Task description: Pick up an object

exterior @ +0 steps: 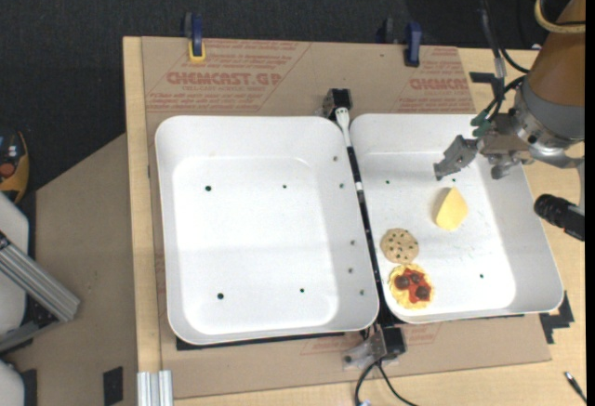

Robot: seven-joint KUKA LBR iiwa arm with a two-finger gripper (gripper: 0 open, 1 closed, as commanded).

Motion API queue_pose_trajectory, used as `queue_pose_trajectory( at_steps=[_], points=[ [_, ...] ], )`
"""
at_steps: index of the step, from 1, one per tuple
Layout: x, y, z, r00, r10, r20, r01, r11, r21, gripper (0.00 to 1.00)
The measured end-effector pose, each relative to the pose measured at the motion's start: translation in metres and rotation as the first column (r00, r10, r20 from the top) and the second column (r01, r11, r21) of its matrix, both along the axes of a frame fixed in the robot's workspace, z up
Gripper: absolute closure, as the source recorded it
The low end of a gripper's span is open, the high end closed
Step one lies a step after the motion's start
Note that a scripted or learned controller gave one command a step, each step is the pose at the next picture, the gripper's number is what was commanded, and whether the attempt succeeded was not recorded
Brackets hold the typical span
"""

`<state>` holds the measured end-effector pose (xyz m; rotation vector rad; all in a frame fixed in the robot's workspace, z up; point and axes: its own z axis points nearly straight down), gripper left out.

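Camera view: gripper (474,157) hangs over the right bin (521,209), fingers spread, pinching nothing. Yellow cheese wedge (451,209) lies just below it; cookie (400,245) and small pizza (412,286) sit nearer the front edge.

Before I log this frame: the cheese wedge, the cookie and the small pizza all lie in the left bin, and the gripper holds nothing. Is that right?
Not quite. The camera view shows the cheese wedge, cookie and small pizza in the right bin, not the left. The rest stands: the gripper holds nothing, its fingers above the bin.
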<state>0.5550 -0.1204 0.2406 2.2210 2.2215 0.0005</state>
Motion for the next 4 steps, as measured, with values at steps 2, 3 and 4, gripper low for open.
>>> queue_pose_trajectory(
  at_steps=[2, 3, 4],
  points=[
    [-0.079, 0.023, -0.156, 1.0, 0.0, -0.009, 0.0, 1.0, 0.005, 0.0],
    [-0.028, 0.076, 0.065, 1.0, 0.008, 0.021, -0.008, 1.0, 0.0, 0.0],
    [-0.031, 0.073, 0.066, 1.0, 0.001, 0.003, -0.001, 1.0, -0.001, 1.0]
  ],
)
